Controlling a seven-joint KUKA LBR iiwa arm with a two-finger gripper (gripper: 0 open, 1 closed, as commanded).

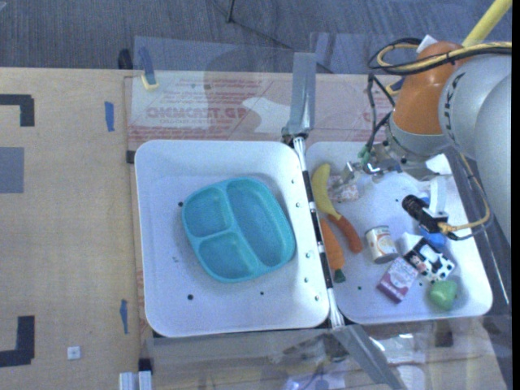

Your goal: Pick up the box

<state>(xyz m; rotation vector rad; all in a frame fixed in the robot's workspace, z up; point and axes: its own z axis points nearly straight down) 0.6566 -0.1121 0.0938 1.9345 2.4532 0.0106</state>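
Clutter is my worry. Nearest the camera's edge of the right bin (475, 299), the box (397, 281), small and pinkish, lies flat, tilted, with a black-and-white toy (431, 261) just beside it, a green ball (443, 295) near that and a small can (379, 243) just behind. If I come down a little off, I judge I would catch the toy or the can instead, or push the box against the bin's wall. A flat box also gives little to close on, so it may slip out.

Further back lie two carrots (340, 238) and a banana (322, 189) along the divider, and a blue divided plate (237, 228) in the left bin (162, 169).

Farthest, my gripper (367, 167) hangs over the back of the right bin, well apart from the box. My own wrist covers it, and the parts are small and blurred: whether it is open or closed I cannot tell, nor what the pale crumpled thing (347, 190) under it is.
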